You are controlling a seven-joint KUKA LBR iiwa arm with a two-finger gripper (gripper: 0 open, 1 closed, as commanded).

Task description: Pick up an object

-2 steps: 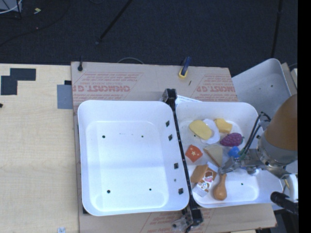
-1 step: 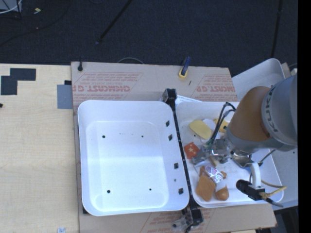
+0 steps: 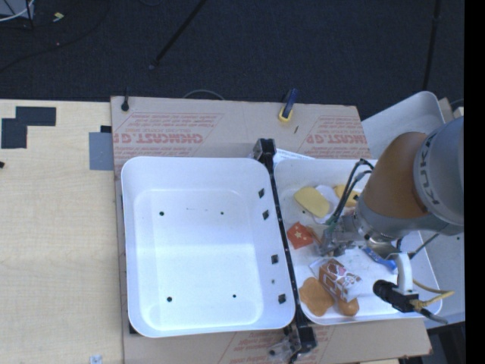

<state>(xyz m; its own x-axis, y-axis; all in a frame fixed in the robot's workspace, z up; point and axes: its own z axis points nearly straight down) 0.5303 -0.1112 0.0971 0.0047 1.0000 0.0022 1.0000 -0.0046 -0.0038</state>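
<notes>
Gripper (image 3: 333, 239) low in right bin (image 3: 424, 309), beside red packet (image 3: 301, 235) — finger opening hidden under wrist, grasp not discernible. Yellow block (image 3: 312, 201) just above packet. Wrapped snack (image 3: 339, 277) near front wall, lying over brown piece (image 3: 317, 297). Left bin (image 3: 136, 196) alongside, dividers touching.

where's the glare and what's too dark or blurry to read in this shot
Camera view: the left bin floor is brightest, nearly washed out toward its lower middle; the floor beyond the bench is dark with little detail; the hand sits in the arm's shadow and looks soft, so its fingers are hard to make out; the packaged item stays readable.
</notes>
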